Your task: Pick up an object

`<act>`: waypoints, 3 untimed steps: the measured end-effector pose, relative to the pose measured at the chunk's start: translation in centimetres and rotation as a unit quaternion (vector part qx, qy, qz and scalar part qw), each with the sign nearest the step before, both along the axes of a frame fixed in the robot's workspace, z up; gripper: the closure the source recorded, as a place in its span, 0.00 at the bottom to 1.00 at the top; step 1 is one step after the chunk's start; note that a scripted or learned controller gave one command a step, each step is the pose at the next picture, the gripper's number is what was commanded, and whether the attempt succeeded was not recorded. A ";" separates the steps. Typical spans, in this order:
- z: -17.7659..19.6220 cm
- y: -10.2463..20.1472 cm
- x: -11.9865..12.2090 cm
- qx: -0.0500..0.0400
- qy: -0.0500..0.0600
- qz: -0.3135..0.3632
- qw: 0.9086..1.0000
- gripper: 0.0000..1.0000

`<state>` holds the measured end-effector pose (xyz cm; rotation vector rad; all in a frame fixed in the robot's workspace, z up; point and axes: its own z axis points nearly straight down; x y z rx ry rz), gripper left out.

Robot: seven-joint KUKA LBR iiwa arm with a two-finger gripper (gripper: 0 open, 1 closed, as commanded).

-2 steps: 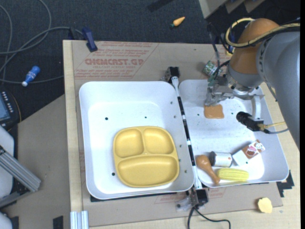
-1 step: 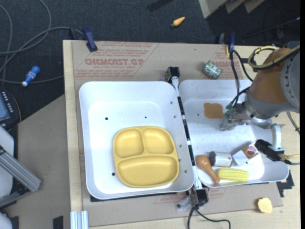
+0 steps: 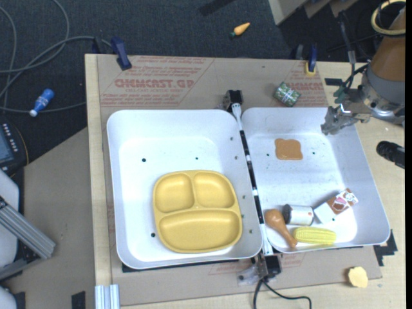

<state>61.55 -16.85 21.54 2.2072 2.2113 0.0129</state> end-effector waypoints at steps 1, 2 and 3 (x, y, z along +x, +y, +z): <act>-0.3 5.6 -5.6 0.005 0.011 0.001 1.000 1.00; -0.3 5.3 -5.4 0.003 0.010 -0.001 1.000 0.00; -5.0 3.4 -0.4 0.002 0.007 0.000 1.000 0.00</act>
